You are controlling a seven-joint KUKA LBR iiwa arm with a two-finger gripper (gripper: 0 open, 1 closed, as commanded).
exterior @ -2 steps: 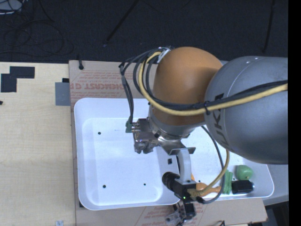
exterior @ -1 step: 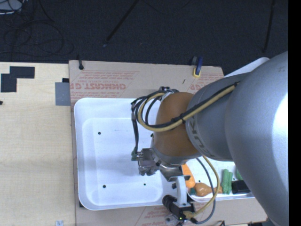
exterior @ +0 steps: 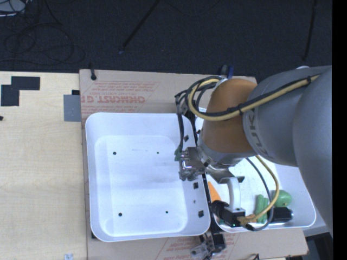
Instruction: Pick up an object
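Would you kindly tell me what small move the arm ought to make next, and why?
Probably a short descent toward the green object, I would judge. The arm hangs over the right bin, and that object lies close beside its wrist. The orange object sits against the bin's left wall, which looks harder to grip.

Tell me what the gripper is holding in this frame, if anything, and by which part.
Cannot be told: the arm hides the grasp. The gripper hangs at the right bin's left wall, beside an orange object.
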